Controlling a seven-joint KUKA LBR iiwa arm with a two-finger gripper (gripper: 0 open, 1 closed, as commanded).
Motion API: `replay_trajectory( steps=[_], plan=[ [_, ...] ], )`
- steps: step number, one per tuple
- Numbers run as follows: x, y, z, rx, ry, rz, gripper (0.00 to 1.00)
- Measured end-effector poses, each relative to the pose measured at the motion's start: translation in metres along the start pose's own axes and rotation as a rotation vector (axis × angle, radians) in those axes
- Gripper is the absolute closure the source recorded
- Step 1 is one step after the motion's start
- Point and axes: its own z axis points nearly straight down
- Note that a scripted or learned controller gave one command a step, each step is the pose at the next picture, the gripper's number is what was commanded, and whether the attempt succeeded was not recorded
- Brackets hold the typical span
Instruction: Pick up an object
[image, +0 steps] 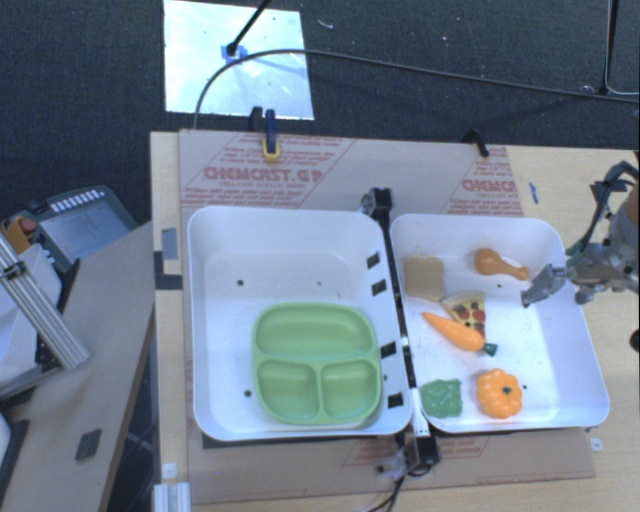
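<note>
gripper (537, 290) at right edge, finger state cannot be told | drumstick (499, 264) near | risk: drumstick nudged aside, missed

- One camera, fixed above my bench (330, 160), looking down at a slant.
- It faces both bins: left bin (230, 250) and right bin (570, 340) sit side by side, mid-frame, each seen whole.
- Far edge of the bench lies toward the top of frame, with dark floor (80, 80) beyond it.
- My arm (610, 265) enters from the right edge, partly cut off.
- Distance is moderate: the bins take up most of the width, and a side table (90, 300) shows at left.
</note>
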Motion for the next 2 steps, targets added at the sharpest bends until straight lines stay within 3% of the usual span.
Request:
replay_trajectory(
  steps=[1, 2],
  plan=[
    [0.001, 0.003, -0.007, -0.012, -0.003, -0.004, 0.00],
    [0.000, 0.001, 0.056, -0.007, -0.002, -0.002, 0.00]
  ],
)
